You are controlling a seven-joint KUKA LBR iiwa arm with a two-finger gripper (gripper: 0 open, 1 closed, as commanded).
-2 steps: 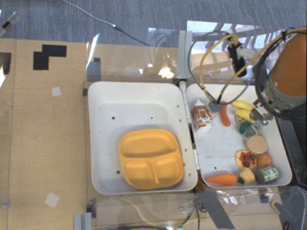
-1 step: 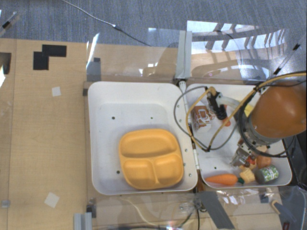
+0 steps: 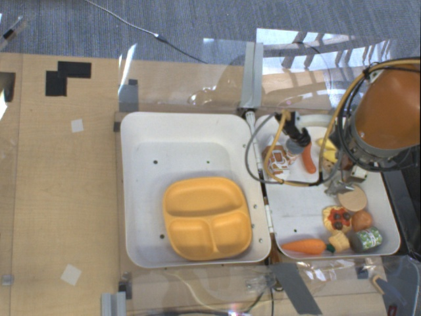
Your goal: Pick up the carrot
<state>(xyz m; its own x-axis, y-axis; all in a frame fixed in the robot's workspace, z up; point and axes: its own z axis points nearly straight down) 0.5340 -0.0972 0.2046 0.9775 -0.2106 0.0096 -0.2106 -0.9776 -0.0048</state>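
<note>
Not yet lifted: the carrot point(image 3: 306, 246) lies on the bin point(image 3: 289, 209) floor, apart from the gripper point(image 3: 339, 185), toward the front wall. The gripper's spread seems hidden; I cannot tell.

Two bins sit side by side on the table point(image 3: 59, 176). In the left bin point(image 3: 131, 176) a divided plate point(image 3: 207, 217) lies toward the near right corner. In the right bin point(image 3: 296, 216) the carrot point(image 3: 305, 247) lies along the near wall, left of a small block point(image 3: 339, 241) and a can point(image 3: 367, 239) (the can sits in the near right corner). Just behind the block lies a pizza slice point(image 3: 337, 218). A sausage point(image 3: 308, 158) lies farther back, just right of a waffle point(image 3: 278, 159).
</note>
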